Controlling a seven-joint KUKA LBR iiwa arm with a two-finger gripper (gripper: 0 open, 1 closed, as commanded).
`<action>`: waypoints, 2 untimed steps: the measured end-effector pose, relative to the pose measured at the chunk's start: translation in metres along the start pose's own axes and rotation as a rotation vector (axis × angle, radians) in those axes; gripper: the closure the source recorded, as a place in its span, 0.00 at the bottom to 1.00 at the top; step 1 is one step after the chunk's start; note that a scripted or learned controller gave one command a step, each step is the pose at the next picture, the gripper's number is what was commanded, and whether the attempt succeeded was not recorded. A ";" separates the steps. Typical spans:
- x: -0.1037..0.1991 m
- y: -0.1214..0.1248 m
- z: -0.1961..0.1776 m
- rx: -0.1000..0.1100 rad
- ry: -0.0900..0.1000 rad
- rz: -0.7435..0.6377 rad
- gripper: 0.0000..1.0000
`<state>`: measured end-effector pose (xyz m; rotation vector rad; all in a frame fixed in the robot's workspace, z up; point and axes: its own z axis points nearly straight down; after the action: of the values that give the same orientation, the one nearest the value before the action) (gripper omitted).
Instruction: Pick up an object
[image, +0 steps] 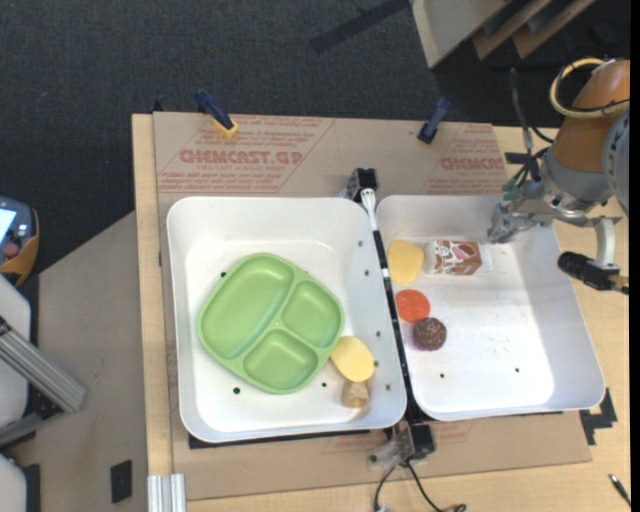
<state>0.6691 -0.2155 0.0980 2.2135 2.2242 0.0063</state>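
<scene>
The right bin (540, 360) holds a yellow rounded piece (405, 261), a brown and white snack packet (455, 257), an orange-red disc (412, 305) and a dark red ball (430, 334). My gripper (502, 224) hangs over the far right part of this bin, just right of the packet and apart from it. Nothing shows between it and the bin floor. In the left bin (190, 300) lie a green divided plate (270, 322), a yellow lemon-like piece (353, 358) and a small tan piece (355, 394).
The grey arm with its orange band (590, 120) comes in over the right bin's far right corner. A black bar (590, 270) sticks out at the bin's right rim. Blue clamps (216, 112) hold the cardboard at the back.
</scene>
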 end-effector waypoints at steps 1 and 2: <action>0.041 -0.078 0.014 0.013 0.004 0.006 1.00; 0.137 0.004 -0.094 -0.010 -0.001 -0.006 1.00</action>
<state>0.6719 -0.0781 0.1925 2.2017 2.2247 0.0169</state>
